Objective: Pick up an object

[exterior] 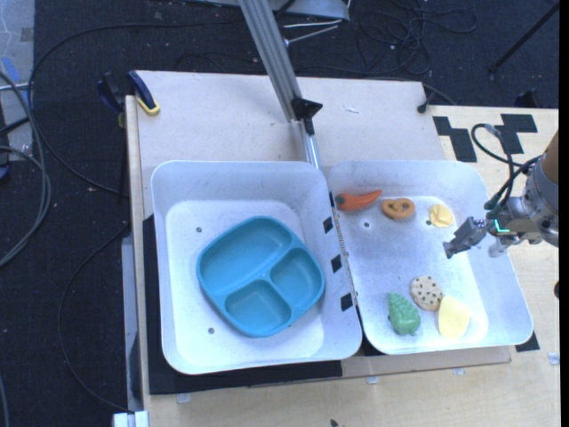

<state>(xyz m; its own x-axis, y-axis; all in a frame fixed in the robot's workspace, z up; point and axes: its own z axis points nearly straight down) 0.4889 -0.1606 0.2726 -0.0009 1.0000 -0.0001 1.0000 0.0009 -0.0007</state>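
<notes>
Tool [464, 237] at right of frame, grip state unclear. Cookie [427, 293] below it looked light, stiff; pinch across edges.

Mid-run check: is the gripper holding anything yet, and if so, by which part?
Nothing is held. The gripper hangs over bare floor of the right bin, apart from the yellow piece and the cookie.

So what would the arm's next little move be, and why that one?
Probably a short drop toward the nearest toy. The gripper hangs over the right bin with nothing visibly between its fingers, and the small yellow piece lies just beside it, apart from the pretzel. Its height above the floor is hard to judge.
</notes>
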